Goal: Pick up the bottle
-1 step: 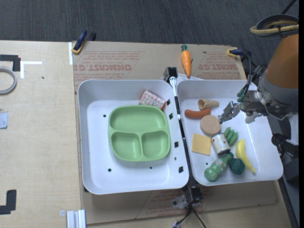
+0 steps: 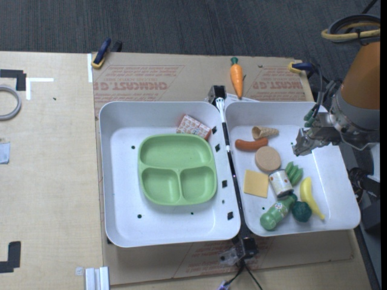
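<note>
From my screen, the bottle (image 2: 276, 214) lies in the right bin (image 2: 338, 168), near its front edge, well apart from the claw (image 2: 304, 145). The claw hangs over the far right part of the same bin, and the bottle is toward the near left from it, with other toys between them. I cannot tell how the claw stands, because it looks dark and small against the bin; I see nothing held in it.

The bottle is green, with a rounded end toward the front left and a light label around its middle. It lies on its side, tilted, just beside a green vegetable toy (image 2: 301, 211).

In the right bin I also see a sausage (image 2: 250, 144), a cone (image 2: 265, 132), a round tan disc (image 2: 268, 159), a yellow cheese slice (image 2: 256, 183), a small can (image 2: 280, 183), a green pod (image 2: 294, 173) and a banana (image 2: 311, 197). The left bin (image 2: 115, 180) holds a green divided plate (image 2: 178, 169) and a small printed packet (image 2: 193, 125) behind it. A carrot (image 2: 236, 77) lies on the desk (image 2: 48, 180) behind the bins.
</note>
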You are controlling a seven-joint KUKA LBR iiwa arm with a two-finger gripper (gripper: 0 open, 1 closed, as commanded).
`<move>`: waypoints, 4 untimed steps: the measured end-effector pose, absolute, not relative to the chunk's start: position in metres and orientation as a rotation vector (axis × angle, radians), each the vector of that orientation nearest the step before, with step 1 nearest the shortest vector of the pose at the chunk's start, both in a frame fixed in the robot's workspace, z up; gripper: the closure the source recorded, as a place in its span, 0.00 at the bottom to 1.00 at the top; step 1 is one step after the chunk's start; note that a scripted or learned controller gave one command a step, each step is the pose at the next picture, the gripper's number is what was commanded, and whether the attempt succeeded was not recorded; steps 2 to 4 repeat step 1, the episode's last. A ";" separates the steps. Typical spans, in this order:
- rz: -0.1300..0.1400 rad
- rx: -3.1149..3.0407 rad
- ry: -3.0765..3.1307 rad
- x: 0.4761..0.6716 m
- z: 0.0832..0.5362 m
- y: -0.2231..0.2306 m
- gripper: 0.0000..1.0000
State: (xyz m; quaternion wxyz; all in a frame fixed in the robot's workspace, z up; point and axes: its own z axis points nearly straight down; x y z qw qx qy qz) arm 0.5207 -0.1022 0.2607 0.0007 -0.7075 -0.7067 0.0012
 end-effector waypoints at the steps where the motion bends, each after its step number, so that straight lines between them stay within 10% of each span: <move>1: 0.002 -2.145 -2.294 0.477 0.242 -0.102 1.00; 4: 0.002 -2.145 -2.294 0.477 0.242 -0.102 1.00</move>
